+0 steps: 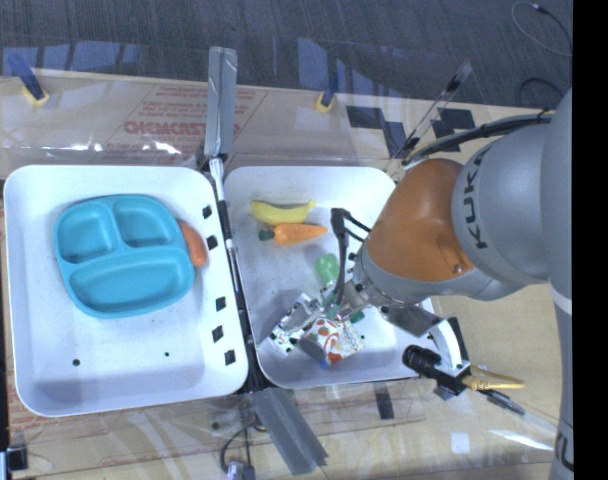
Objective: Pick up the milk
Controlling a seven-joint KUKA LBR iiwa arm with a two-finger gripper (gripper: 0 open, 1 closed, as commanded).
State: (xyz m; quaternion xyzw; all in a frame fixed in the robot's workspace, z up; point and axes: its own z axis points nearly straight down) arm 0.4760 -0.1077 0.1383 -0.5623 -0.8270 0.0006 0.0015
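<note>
The milk [332, 342], a small white carton with red and orange print, lies on its side near the front edge of the right bin [284, 373]. My gripper [306, 324] is low in that bin, right at the carton's left upper side and touching or nearly touching it. The grey arm with its orange band [419, 236] reaches in from the right and hides the bin's right part.
A banana [281, 210], a carrot [296, 233] and a small green item [327, 266] lie at the back of the right bin. The left bin [34, 368] bears a blue divided plate [124, 253] with an orange piece [195, 245] at its right rim.
</note>
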